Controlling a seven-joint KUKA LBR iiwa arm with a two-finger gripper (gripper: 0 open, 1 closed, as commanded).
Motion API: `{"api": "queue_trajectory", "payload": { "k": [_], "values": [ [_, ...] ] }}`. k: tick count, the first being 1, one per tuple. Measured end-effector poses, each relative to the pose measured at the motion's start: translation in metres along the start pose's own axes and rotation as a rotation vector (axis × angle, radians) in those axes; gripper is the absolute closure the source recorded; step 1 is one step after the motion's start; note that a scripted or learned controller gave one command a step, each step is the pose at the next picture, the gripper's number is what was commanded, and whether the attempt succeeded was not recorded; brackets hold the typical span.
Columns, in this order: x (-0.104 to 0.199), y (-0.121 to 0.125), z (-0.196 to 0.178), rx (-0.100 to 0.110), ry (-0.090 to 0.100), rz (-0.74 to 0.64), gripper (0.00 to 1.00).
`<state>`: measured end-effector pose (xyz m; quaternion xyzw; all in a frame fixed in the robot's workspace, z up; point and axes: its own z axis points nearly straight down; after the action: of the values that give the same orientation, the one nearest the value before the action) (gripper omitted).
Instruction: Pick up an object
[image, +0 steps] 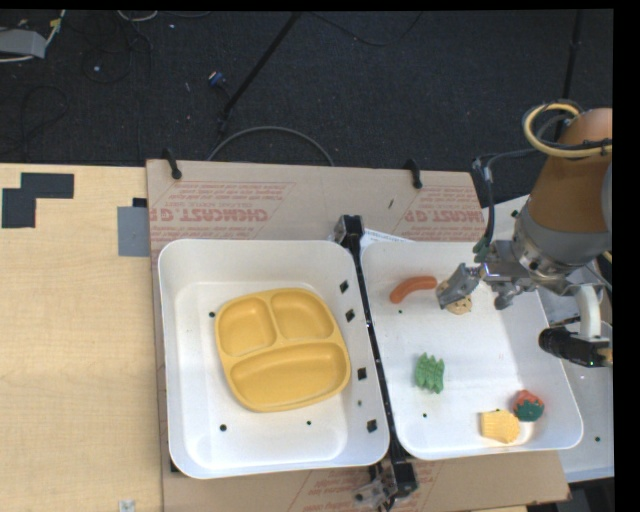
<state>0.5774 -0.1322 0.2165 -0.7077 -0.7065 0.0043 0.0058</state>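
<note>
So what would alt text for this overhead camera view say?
A grey robot arm reaches from the right over the right white bin, its gripper beside an orange sausage; a green toy lies nearer. The left bin holds a yellow divided tray.

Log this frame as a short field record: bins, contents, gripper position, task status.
left bin: holds a yellow divided plate
right bin: holds an orange sausage-shaped toy, a green toy, a yellow piece and a red-and-green piece
gripper: low over the right bin's far part, beside the sausage-shaped toy, with a small tan object right at its tip
grasp: cannot tell from this view
task status: no object seen lifted yet
</note>
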Motion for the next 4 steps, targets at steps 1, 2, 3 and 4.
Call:
{"api": "queue_trajectory", "payload": {
  "k": [1,2,3,4],
  "values": [
    [0.0,0.003,-0.007,-0.013,-0.002,-0.002,0.0],
    [0.0,-0.003,0.057,-0.005,0.0,-0.001,0.0],
    [0.001,0.006,0.113,-0.005,0.0,-0.001,0.0],
    [0.001,0.005,0.13,-0.008,0.0,0.0,0.0]
  ]
}}
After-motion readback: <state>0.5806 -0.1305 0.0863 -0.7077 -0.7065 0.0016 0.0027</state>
